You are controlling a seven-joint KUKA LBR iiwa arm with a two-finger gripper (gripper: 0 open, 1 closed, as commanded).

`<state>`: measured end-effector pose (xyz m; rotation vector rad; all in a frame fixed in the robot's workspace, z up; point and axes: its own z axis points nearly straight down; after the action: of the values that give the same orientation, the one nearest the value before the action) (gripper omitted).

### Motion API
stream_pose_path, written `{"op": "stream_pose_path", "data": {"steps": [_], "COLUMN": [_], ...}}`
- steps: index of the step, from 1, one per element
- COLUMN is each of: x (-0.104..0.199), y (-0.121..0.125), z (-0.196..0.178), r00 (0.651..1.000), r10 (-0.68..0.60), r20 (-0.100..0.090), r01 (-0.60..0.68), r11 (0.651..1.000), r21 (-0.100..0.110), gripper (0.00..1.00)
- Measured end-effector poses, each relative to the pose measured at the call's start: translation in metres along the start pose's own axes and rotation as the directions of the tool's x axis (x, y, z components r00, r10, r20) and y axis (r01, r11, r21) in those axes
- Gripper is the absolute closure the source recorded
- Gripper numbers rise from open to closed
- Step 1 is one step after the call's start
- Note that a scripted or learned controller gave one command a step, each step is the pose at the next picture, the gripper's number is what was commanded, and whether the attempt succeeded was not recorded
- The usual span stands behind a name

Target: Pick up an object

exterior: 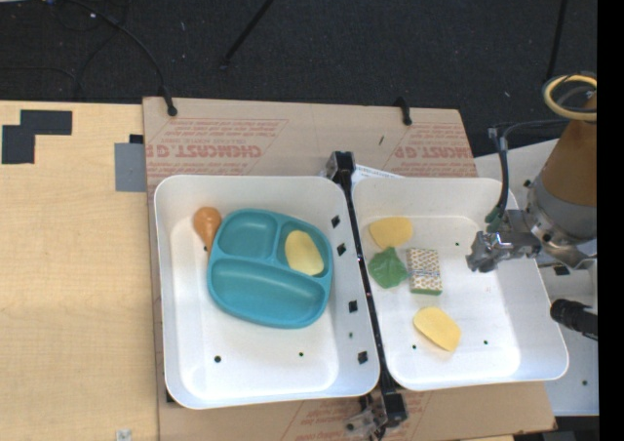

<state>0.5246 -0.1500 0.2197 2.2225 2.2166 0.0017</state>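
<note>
A: Camera view puts your hand [485, 256] low over the right bin [526, 356], near its right wall, with nothing between its fingers. Whether those fingers stand apart or together, you can't tell from this angle.

B: So what would you go for?

A: The nearest pieces sit left of the hand: a patterned block [424, 270], touching a green piece [387, 268], with a yellow piece [391, 231] just behind them and another yellow piece [437, 328] nearer the front of the bin.

B: How will they handle?

A: Judging by looks, all are small and light. The block seems squared and fairly stiff, so you'd close across its two long flat sides. The yellow pieces look rounded and smooth, likely to squirt out unless you take them across the narrow middle.

B: And the left bin [180, 332]?

A: It has a teal divided tray [255, 291] holding a yellow piece [304, 253], with an orange piece [206, 222] beside the tray. Those are well apart from your hand
</note>
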Motion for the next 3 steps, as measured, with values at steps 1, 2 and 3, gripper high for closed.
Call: {"op": "stream_pose_path", "data": {"steps": [1, 2, 3], "x": [0.0, 0.046, 0.099], "y": [-0.002, -0.006, -0.016], "z": [-0.043, -0.029, -0.028], "r00": [1.0, 1.0, 1.0], "r10": [-0.004, -0.007, -0.007], "r20": [-0.001, -0.003, -0.004], "r01": [0.004, 0.007, 0.007], "r11": [1.0, 1.0, 1.0], "r21": [0.001, 0.007, 0.008], "gripper": [1.0, 1.0, 1.0]}}
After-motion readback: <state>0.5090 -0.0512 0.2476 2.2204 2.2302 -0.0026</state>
